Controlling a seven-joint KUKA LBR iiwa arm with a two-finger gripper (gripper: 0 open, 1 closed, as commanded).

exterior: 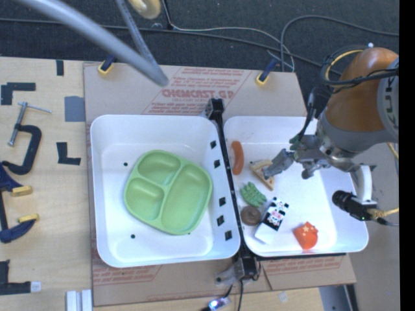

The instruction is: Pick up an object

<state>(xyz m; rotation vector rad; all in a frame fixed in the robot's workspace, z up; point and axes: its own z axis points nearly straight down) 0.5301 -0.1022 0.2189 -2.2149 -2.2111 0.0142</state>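
End effector (pixel 280 163) hangs over right bin (pixel 324 125), finger state can't tell, tip just beside tan wedge toy (pixel 262 172). Sausage (pixel 237 157) left, green toy (pixel 253 194) nearer. Best: centre on wedge, drop straight, avoid neighbours.

The green three-compartment plastic tray (pixel 169 191) lies in the left white bin (pixel 107 137), with bare floor on every side of it. To its right, past the black divider clips (pixel 222 173), a sausage (pixel 237 157), tan wedge (pixel 262 172), green leafy toy (pixel 253 194), brown disc (pixel 250 214), black-and-white box (pixel 273 217) and orange-red toy (pixel 307 234) crowd the right bin, which has bare floor along its far wall.
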